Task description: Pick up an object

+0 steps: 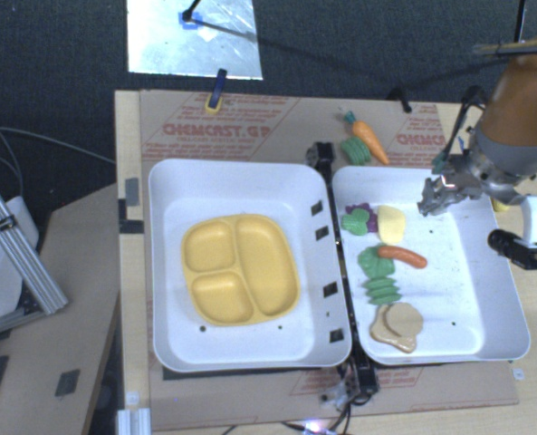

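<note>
The right white bin (pixel 485 333) holds several toy foods along its left side: a purple grape bunch (pixel 359 217), a pale yellow piece (pixel 391 224), an orange-red sausage (pixel 402 256), green leafy pieces (pixel 378 276) and tan bread slices (pixel 397 325). My gripper (pixel 434 196) hangs over the bin's upper middle, to the right of the yellow piece and apart from it. Nothing is visible between its dark fingertips.
The left white bin (pixel 168 243) holds a yellow divided plate (pixel 239 267). A toy carrot (pixel 369 139) with a green piece lies on the cardboard behind the bins. A metal sheet (pixel 194 25) lies at the back, and cables run at the left.
</note>
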### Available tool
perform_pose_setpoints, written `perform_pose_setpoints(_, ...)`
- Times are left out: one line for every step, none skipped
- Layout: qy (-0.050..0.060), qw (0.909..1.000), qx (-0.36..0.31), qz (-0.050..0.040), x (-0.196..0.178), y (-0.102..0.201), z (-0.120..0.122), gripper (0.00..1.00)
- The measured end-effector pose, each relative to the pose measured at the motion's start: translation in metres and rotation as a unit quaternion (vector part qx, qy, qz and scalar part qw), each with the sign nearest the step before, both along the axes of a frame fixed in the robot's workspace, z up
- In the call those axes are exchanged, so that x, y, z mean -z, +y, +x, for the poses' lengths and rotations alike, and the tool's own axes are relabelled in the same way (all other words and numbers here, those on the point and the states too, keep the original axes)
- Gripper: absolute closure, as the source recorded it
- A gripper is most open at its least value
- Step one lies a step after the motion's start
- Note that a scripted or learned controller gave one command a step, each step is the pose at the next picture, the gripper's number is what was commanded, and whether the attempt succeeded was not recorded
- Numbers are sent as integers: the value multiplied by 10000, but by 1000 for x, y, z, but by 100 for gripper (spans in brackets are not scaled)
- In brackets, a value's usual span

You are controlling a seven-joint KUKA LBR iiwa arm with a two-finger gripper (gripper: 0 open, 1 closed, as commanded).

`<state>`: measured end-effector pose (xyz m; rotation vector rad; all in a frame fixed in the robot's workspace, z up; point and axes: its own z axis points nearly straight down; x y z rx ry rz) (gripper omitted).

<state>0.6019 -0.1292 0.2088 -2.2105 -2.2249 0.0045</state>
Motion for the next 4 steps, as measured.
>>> perform_pose_setpoints(24, 10000, 35, 7, 108, 30, -95, 100)
perform_pose_setpoints(-125, 9999, 42, -40, 120, 38, -111, 100)
perform_pose_setpoints(-109, 9999, -24, -10, 18, 88, -37, 100)
perform_pose_setpoints(-37, 10000, 20, -8, 24, 84, -42, 0)
